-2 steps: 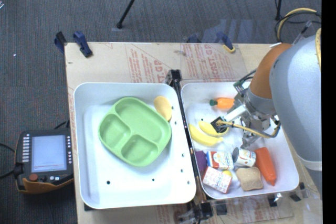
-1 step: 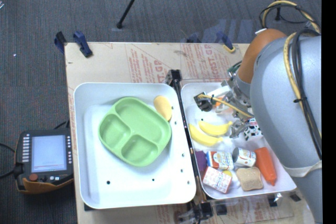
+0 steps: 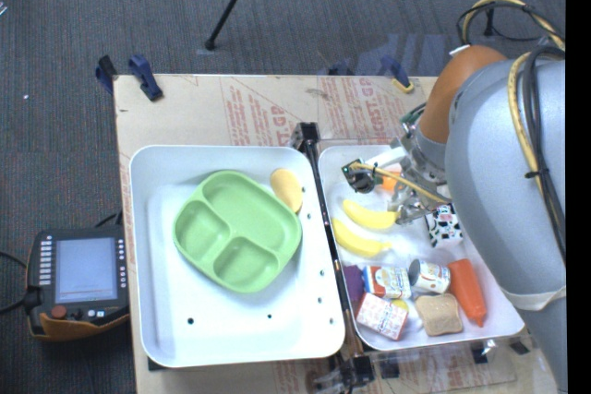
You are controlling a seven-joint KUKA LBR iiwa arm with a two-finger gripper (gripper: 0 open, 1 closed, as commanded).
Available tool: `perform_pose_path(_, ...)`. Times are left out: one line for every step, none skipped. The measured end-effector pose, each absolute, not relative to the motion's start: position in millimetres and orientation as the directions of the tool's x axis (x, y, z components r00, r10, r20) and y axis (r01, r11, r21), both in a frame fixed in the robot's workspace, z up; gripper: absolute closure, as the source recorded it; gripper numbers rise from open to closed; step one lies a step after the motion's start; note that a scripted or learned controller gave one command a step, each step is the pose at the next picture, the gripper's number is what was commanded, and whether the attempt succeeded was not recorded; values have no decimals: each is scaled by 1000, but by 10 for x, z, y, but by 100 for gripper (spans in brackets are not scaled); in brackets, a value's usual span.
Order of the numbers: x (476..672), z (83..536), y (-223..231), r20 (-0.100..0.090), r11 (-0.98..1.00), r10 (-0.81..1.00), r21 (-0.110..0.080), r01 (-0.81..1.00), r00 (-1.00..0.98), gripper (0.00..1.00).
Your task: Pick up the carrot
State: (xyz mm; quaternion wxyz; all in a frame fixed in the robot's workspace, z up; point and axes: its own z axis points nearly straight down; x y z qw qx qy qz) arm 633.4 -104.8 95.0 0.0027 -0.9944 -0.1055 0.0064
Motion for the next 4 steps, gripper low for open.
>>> perform_pose_path(5269, 856, -889, -5, -855, 519, -8, 519, 855, 100)
perform_pose_path(5271, 859, -898, -4, -856, 517, -7, 517, 856, 0)
perform_pose_path(6168, 864, -1539, -4, -980, 200, -3, 200, 980, 0)
perform_pose_path(5298, 857, -1880, -6, -935, 355, -6, 354, 935, 0)
